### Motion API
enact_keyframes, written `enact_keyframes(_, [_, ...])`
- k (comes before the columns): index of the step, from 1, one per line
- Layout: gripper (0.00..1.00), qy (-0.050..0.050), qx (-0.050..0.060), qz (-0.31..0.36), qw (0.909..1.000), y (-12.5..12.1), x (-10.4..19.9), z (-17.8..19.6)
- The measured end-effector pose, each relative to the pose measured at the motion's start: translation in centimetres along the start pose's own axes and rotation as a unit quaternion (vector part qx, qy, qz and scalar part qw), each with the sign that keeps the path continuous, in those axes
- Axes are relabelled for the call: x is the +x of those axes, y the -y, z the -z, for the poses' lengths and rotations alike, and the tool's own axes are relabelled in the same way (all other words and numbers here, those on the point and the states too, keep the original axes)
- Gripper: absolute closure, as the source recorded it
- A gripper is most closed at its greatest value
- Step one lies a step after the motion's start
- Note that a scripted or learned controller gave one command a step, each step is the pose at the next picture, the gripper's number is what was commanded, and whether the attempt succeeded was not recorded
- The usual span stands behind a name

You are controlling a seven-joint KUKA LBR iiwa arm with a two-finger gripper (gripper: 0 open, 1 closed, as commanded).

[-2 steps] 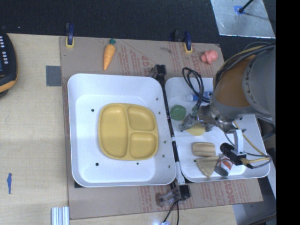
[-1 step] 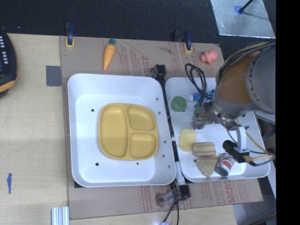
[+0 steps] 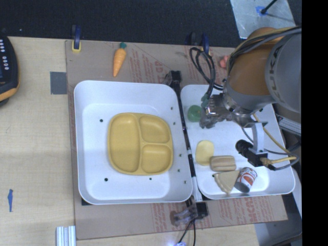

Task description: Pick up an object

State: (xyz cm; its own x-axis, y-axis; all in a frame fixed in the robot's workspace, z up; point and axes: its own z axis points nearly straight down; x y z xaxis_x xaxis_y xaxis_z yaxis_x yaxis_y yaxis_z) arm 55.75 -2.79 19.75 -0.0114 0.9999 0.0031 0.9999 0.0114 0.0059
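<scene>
The right bin (image 3: 287, 187) holds a green ball (image 3: 193, 112) at its far left, a pale yellow round piece (image 3: 204, 151), a tan block (image 3: 222, 163), a tan wedge (image 3: 225, 181) and a small red and white can (image 3: 246, 179). My gripper (image 3: 209, 118) hangs over the far left part of that bin, just right of the green ball and above the yellow piece. Nothing shows between its tips, and the wrist hides how they stand.
The left bin (image 3: 84, 137) carries a yellow divided plate (image 3: 139, 142). A toy carrot (image 3: 119, 59) lies on the cardboard beyond the left bin. A dark device (image 3: 7, 68) sits at the far left edge of the bench.
</scene>
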Motion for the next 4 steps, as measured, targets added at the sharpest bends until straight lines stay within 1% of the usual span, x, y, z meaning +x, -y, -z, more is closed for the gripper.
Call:
enact_keyframes(1, [1.00,0.003,0.002,-0.006,1.0000,-2.1,-6.1,0.9])
enact_keyframes(2, [1.00,0.004,0.003,-0.008,1.0000,-0.3,-13.8,2.1])
enact_keyframes(3, [1.00,0.000,0.004,-0.002,1.0000,5.4,-8.0,7.1])
enact_keyframes(4, [0.00,0.001,0.005,-0.004,1.0000,5.2,-8.3,6.8])
